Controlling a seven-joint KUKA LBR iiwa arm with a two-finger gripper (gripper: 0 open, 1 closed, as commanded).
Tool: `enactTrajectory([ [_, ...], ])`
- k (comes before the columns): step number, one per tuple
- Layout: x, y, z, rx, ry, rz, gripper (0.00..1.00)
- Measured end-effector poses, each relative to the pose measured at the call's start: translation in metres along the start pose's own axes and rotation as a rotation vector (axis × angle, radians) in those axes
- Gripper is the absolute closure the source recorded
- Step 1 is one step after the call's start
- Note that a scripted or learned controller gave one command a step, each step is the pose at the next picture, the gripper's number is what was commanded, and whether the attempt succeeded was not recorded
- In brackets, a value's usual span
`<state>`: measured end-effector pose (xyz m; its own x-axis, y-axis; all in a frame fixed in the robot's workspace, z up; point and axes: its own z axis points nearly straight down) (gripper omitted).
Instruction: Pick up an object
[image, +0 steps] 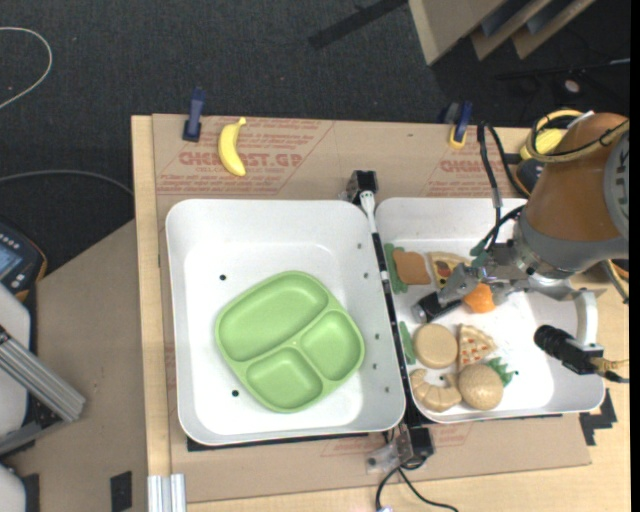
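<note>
Camera view: the gripper (462, 285) sits low in the right bin (560, 400), right of frame centre, and whether it is released or clenched cannot be told. A small orange object (481, 298) lies touching it on its lower-right side, under the wrist. Below that, toward the lower right of the frame, lie a round tan piece (435, 345), a pizza slice (474, 345) and a bun (480, 386). The green divided plate (290, 341) rests in the left bin (190, 300).

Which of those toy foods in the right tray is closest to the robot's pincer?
The small orange piece, right beside the pincer; the tan round ones lie lower in the bin.
</note>
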<state>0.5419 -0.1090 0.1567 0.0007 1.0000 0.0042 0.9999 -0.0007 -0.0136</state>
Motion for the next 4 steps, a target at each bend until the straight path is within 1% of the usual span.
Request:
enactTrajectory([
  [1,0.047,-0.053,-0.035,-0.009,-0.001,-0.004,0.00],
  [2,0.087,-0.064,-0.026,-0.009,-0.001,-0.005,0.00],
  [3,0.085,-0.063,-0.037,-0.014,-0.004,0.000,1.00],
  [4,0.149,-0.063,-0.067,-0.017,-0.002,-0.008,1.00],
])
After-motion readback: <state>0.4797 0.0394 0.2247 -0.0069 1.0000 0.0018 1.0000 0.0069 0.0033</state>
